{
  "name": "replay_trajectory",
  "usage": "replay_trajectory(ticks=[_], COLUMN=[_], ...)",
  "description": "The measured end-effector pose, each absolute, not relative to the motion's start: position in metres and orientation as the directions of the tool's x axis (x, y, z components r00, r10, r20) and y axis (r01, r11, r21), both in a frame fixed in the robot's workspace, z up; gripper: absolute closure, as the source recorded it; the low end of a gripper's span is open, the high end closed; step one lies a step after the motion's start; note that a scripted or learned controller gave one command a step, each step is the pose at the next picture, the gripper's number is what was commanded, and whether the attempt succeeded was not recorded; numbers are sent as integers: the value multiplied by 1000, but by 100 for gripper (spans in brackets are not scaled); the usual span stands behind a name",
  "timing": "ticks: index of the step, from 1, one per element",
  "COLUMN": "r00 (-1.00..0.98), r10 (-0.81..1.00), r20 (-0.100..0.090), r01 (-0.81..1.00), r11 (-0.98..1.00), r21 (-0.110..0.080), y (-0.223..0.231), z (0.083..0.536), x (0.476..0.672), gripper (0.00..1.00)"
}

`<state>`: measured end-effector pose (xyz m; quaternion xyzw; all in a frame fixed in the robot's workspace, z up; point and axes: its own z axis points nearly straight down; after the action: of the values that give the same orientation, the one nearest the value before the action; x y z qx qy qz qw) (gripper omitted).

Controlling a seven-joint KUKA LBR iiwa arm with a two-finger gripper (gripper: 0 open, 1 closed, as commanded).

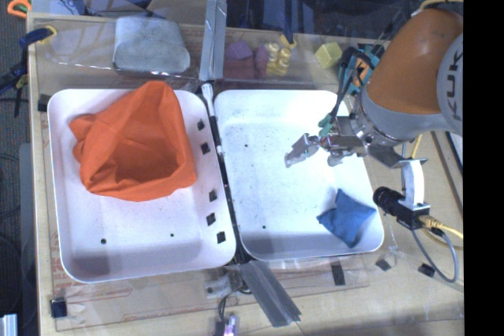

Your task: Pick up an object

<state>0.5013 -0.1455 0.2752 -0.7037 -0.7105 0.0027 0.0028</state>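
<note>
A crumpled orange cloth (134, 142) fills the upper part of the left bin (118, 248). A small blue cloth (346, 218) lies in the near right corner of the right bin (260, 201). My gripper (318, 152) hangs over the middle right of the right bin, up and to the left of the blue cloth and apart from it. Its fingers (298, 150) are spread open with nothing between them.
A dividing rail with black clips (213, 185) separates the two bins. Behind the bins lie a grey pad (151, 46), purple and yellow toys (260, 57) and a yellow block (328, 53). Cables (429, 228) trail at the right of the bench.
</note>
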Motion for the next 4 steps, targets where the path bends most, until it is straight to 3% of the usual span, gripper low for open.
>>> replay_trajectory(ticks=[1,2,4], r00=[303,51,-81], r10=[953,999,997], r20=[-1,2,4], r01=[953,999,997], r11=[-303,-51,82], r21=[-7,-7,-8], y=[-202,-203,-210], z=[258,253,221], x=[479,479,489], gripper=[0,0,0])
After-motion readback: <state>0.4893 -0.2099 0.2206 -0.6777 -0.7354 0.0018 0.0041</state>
